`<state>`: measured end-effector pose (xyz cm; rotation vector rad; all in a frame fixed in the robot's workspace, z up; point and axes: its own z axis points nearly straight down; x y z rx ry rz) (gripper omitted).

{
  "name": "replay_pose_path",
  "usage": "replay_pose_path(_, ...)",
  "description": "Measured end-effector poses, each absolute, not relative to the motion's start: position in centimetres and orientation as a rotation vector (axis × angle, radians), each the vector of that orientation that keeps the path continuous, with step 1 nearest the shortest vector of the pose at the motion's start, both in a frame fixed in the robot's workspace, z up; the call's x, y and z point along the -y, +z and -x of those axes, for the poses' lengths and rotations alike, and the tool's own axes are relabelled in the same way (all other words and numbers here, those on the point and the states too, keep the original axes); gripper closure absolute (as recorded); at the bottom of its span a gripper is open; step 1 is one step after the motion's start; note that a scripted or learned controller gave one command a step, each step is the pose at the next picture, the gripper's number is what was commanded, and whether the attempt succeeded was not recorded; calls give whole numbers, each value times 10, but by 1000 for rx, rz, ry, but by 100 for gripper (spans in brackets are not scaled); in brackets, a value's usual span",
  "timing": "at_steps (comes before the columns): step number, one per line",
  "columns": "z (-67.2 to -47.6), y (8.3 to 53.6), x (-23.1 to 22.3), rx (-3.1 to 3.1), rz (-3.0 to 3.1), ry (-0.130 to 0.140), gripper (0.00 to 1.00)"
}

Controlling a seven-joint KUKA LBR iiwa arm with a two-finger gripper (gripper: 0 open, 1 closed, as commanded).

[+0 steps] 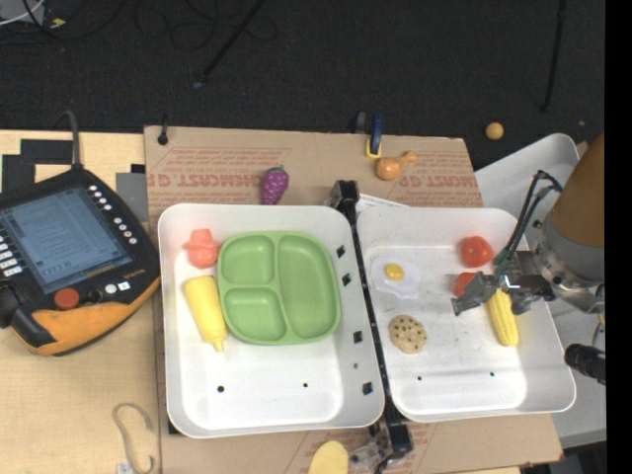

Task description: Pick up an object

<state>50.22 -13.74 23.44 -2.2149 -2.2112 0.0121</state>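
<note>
The right bin [464, 395] holds a yellow corn cob [505, 322], a red tomato [476, 252], a fried egg [395, 274], a cookie [407, 334] and a small red piece [463, 283]. My gripper [497, 299] hangs low at the bin's right side, over the upper end of the corn cob. It looks open, with one dark finger [469, 302] left of the cob beside the small red piece and the other to the cob's right. The cob appears to lie on the bin floor.
The left bin [259, 388] holds a green divided plate [278, 287], a yellow bottle [206, 310] and a pink-red toy [200, 249]. Purple grapes [275, 184] and an orange gourd [393, 165] lie on the cardboard behind. A teach pendant [69, 255] sits far left.
</note>
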Motion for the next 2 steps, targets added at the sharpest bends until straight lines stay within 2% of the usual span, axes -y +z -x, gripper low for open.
replay_pose_path(1, -505, 240, 138, 2219, 2219, 2, 0)
replay_pose_path(2, -497, 182, 128, 2218, 2213, 7, 0)
